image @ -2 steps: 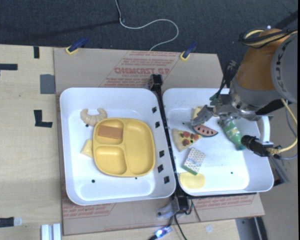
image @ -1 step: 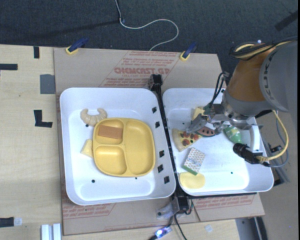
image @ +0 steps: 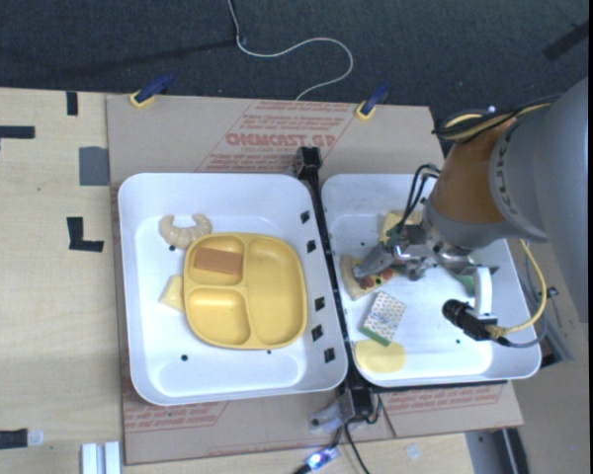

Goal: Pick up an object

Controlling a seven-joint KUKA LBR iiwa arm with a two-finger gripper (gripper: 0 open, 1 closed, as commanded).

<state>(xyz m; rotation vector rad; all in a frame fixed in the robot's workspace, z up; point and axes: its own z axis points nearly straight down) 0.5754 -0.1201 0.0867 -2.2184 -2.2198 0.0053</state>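
Over the right bin (image: 494, 363) the gripper (image: 376, 265) is poised by small clutter (image: 361, 279); its grip cannot be told. One item should be centred before closing; the sponge (image: 383, 316) is best avoided.

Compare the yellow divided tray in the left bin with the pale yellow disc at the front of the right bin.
The divided tray is far larger than the pale disc. The tray is a deeper yellow, the disc paler. The tray has compartments, one holding a brown slab; the disc looks plain and holds nothing. Both are yellowish with rounded outlines, each lying on a bin floor.

Grey arm (image: 549, 166), orange band (image: 465, 181), yellow cable (image: 534, 294), black connector (image: 465, 316)
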